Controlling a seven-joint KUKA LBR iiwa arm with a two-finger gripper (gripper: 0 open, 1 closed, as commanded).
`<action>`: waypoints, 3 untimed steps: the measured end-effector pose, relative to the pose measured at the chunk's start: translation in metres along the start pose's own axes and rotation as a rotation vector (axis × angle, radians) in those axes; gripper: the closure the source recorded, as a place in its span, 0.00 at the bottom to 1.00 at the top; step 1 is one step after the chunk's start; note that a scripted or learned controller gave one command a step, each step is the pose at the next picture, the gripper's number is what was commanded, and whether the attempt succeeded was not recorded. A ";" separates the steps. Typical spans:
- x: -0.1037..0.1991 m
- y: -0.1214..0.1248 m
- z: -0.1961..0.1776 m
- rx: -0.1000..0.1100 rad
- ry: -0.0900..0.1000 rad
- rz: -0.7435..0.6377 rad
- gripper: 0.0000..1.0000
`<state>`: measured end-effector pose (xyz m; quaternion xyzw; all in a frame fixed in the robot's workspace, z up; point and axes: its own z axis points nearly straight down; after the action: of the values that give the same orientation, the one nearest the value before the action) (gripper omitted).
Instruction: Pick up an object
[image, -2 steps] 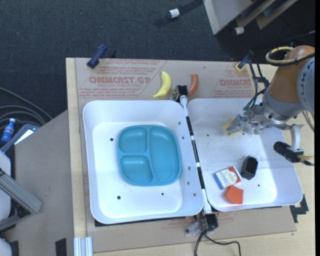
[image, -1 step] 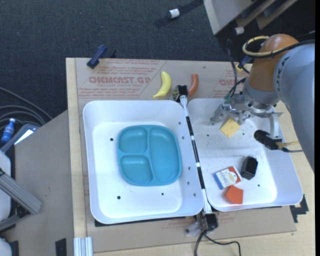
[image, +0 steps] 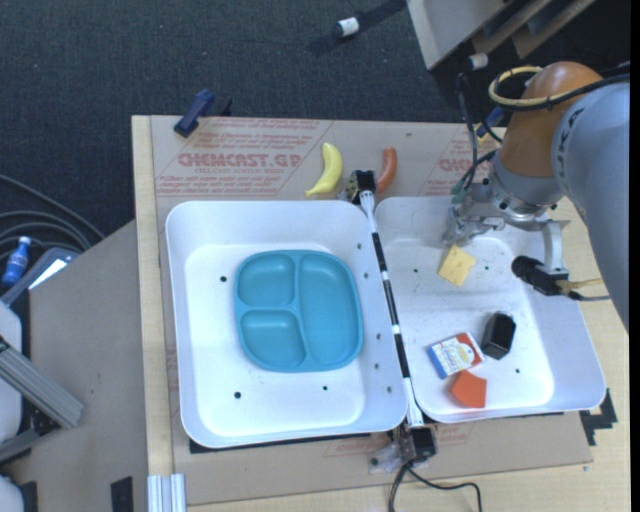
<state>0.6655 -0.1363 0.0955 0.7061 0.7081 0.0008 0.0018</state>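
Camera view: pincer (image: 466, 228) above the yellow block (image: 457, 266), its grip state unclear.

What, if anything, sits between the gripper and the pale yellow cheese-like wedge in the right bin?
Nothing visible does. The gripper hangs just above and beside the pale yellow wedge in the right white bin. The black block, small printed carton and orange block lie nearer the bin's front edge, away from that gap.
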 end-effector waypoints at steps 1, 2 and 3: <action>0.000 0.000 0.000 0.000 0.000 0.000 0.00; 0.013 0.001 0.011 0.005 0.002 0.002 0.00; 0.013 0.002 0.000 0.003 0.001 0.001 1.00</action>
<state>0.6671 -0.1237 0.0953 0.7066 0.7077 -0.0001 0.0005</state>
